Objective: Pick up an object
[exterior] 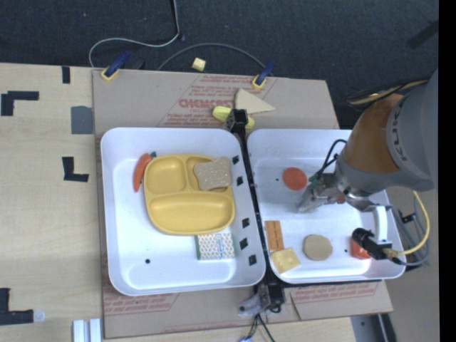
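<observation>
Tomato slice [294, 178]: red disc on the right bin's floor, just left of my gripper [311, 200], a likely target.
Jaws: I cannot tell their state.
Approach: I'd centre over it, descend straight.
Neighbours: tan cookie [317, 247] near, clear.
Right bin [328, 140]: shallow, white.
Left bin [121, 191]: holds yellow tray [187, 209].

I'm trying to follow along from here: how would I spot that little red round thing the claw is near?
Look in the right-hand white bin, in its upper half. There, just left of the claw, lies the red disc. It is the only red round piece; the tan round patty lies lower, towards the near edge.
</observation>
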`<state>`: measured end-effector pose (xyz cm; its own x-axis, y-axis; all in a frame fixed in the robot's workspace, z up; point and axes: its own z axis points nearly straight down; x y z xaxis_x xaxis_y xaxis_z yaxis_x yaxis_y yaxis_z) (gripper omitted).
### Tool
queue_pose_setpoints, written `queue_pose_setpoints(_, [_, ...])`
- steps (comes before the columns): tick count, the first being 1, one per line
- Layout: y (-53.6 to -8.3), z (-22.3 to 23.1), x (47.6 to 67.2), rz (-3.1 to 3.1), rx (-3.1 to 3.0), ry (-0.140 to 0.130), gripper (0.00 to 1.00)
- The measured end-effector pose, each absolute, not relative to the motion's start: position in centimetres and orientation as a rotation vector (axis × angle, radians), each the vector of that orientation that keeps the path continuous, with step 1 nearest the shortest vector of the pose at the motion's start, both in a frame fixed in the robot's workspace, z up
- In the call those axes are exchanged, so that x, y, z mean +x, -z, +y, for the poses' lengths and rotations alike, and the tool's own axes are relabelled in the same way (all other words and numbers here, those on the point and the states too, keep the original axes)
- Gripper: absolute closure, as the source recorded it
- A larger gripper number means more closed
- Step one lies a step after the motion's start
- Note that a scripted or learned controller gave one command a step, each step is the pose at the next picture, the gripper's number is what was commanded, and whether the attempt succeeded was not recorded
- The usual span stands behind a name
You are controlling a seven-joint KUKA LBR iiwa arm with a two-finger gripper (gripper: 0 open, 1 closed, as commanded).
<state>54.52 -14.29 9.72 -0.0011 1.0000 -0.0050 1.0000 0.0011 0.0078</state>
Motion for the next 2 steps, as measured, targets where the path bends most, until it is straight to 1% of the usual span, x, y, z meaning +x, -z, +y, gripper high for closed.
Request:
queue_pose_setpoints(1, [-9.7,-14.3,54.5,2.217,2.214,-0.003,0.00])
queue_pose_setpoints(2, [-8.5,-10.0,63.7,2.227,2.210,-0.004,0.00])
